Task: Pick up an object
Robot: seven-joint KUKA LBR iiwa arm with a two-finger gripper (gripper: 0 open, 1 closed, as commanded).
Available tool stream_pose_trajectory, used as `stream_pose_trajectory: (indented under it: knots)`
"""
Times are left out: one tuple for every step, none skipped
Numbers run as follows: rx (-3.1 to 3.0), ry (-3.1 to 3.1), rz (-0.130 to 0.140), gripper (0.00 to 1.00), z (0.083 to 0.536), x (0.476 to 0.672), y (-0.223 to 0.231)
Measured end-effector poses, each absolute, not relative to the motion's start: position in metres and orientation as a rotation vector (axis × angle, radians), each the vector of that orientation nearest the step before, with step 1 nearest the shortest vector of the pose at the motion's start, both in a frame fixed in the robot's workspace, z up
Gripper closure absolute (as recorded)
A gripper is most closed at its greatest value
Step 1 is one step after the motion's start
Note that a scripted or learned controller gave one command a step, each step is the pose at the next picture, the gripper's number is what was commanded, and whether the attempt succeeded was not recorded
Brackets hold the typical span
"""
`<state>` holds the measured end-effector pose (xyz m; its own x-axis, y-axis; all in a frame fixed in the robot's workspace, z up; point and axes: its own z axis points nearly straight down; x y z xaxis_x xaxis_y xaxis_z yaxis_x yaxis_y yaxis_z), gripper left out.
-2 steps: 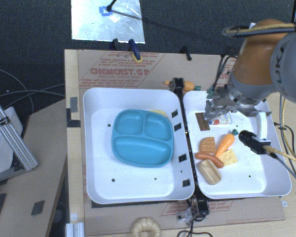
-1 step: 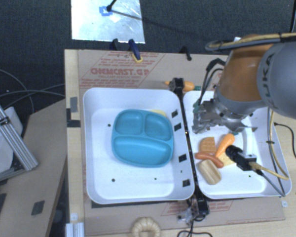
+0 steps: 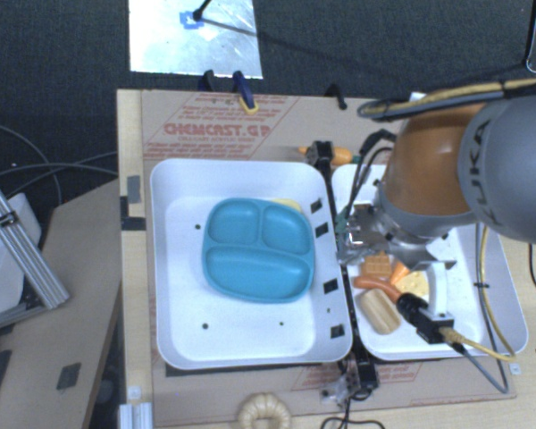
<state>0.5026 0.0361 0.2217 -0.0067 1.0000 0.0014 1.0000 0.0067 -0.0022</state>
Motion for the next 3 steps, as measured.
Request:
stream_pose_trajectory:
  knots:
    - [-2.215,-2.229,-0.003,1.0,0.2295,0.5032,0.0399]
    - [-2.214,-2.229,-0.003,1.0,0.2327,0.5116,0.0477]
    - [-2.219,-2.224,-0.001,1.0,0.2336,0.5079,0.0424]
